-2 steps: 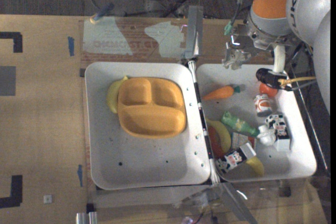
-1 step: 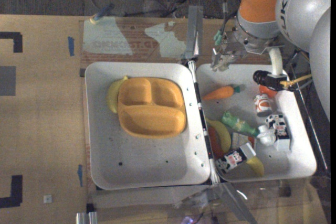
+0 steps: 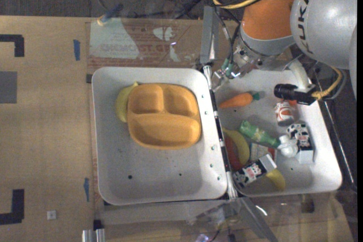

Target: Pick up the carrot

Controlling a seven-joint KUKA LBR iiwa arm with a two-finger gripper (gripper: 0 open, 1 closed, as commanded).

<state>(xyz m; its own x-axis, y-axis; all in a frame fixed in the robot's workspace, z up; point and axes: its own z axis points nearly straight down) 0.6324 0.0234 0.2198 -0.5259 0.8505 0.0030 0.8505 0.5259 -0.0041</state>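
the gripper (image 3: pixel 231 69) hangs over the far left corner of the right bin (image 3: pixel 328 177), just by the wall that it shares with the left bin (image 3: pixel 103 122); the grey arm (image 3: pixel 326 20) with its orange band comes in from the upper right of the camera view. whether the gripper is open or closed cannot be told from this angle, as its tip is a small blurred tangle of metal and green, and nothing shows held in it

the carrot (image 3: pixel 237 101) lies in the far left part of the right bin, near the dividing wall, on its side, its orange point toward the left bin and its green top toward the right. it sits just below the gripper in the view, close to it but apart from it

to the right of the carrot stands a small orange-and-white cup (image 3: pixel 285 113). nearer the middle of the bin lies a green bottle (image 3: pixel 258 134), slanted, and beside it to the left a yellow banana (image 3: pixel 241 145) over a red thing (image 3: pixel 232 159). a cow-patterned carton (image 3: pixel 301 137) is at the right side, and a second carton (image 3: pixel 254 170) of the same pattern lies near the front wall, with a small yellow piece (image 3: pixel 276 179) just beside it

in the left bin an orange divided tray (image 3: pixel 163 115) rests in the far half, with a yellow plate (image 3: pixel 121 103) showing from under its left edge
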